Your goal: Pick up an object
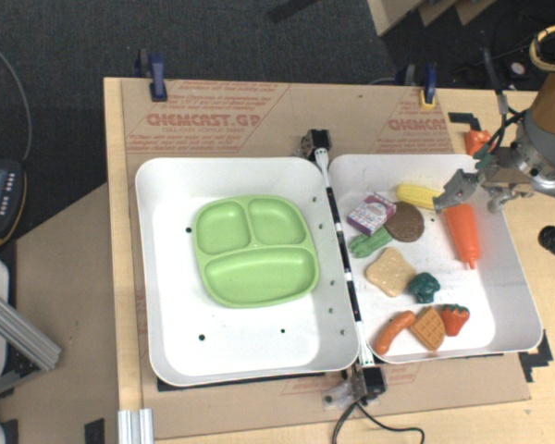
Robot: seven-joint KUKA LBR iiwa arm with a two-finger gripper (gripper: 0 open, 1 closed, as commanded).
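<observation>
White right-hand bin [523, 294] with tapered orange carrot [462, 233] beneath open, empty hand [476, 192]

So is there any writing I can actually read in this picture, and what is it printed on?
"CHEMCAST GP" in red, printed on the brown protective sheet that covers the bench, above the left bin.
The same red print repeats above the right bin; there it is only partly legible.
Smaller red lines run above and below both prints, too small to read.
The purple packet in the right bin has a label, too blurred to read.
</observation>
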